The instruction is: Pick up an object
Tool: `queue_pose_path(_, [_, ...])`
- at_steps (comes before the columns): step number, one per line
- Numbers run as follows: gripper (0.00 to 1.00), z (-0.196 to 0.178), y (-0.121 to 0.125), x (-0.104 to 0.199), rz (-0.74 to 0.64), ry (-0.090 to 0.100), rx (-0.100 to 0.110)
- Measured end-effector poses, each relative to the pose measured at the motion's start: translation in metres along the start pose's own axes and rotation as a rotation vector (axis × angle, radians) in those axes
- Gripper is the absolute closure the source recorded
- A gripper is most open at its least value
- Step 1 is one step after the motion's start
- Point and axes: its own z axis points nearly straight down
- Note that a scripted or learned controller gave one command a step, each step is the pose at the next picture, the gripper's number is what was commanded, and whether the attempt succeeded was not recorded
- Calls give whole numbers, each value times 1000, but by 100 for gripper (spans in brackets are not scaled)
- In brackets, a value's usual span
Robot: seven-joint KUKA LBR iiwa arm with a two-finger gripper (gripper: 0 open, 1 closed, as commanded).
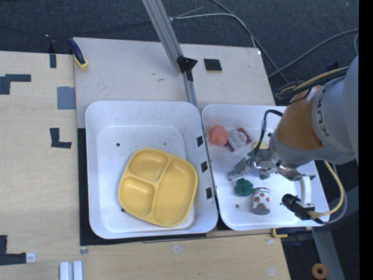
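Objects in right bin (pixel 233 214): small printed can (pixel 260 201) by near edge, green lump (pixel 243 186), then pink ball (pixel 218 135) and wrapped packet (pixel 238 139) far side. Jaws (pixel 243 167) over green lump; spread or pressed, cannot tell. Lump probably light, soft; pinch across middle.

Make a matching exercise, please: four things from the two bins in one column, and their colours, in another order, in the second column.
Things:
1. divided plate in the left bin
2. round object at the top of the right bin
3. small object under the gripper
4. small can

Colours:
A. green
B. white with red spots
C. yellow
D. pink

Pairs: 1-C, 2-D, 3-A, 4-B
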Motion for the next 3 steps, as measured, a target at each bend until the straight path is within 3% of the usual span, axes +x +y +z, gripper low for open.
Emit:
queue_pose_path(1, [100,-13,2,1,-2,0,-6])
queue_pose_path(3, [100,-123,10,-1,-1,0,-3])
